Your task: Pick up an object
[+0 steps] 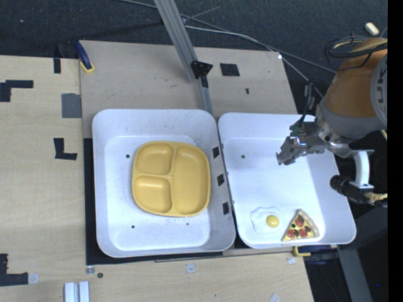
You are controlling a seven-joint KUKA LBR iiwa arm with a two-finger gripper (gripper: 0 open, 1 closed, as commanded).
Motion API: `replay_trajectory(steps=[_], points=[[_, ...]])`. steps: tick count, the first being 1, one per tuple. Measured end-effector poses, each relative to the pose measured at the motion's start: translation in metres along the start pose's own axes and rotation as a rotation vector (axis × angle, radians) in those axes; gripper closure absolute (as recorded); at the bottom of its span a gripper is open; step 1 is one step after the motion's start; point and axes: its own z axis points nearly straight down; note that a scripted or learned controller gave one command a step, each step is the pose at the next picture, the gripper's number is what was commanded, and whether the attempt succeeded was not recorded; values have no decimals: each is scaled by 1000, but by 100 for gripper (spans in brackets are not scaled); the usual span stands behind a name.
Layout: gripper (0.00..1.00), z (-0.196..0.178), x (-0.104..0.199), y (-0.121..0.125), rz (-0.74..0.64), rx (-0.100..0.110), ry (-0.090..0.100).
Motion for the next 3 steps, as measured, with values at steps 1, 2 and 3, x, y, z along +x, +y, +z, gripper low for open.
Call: replay_trajectory(steps=[1, 2, 3], points=[[100, -33, 0, 1, 1, 2, 0], [100, -23, 54, 9, -4, 6, 2], [100, -12, 101, 35, -4, 6, 1]])
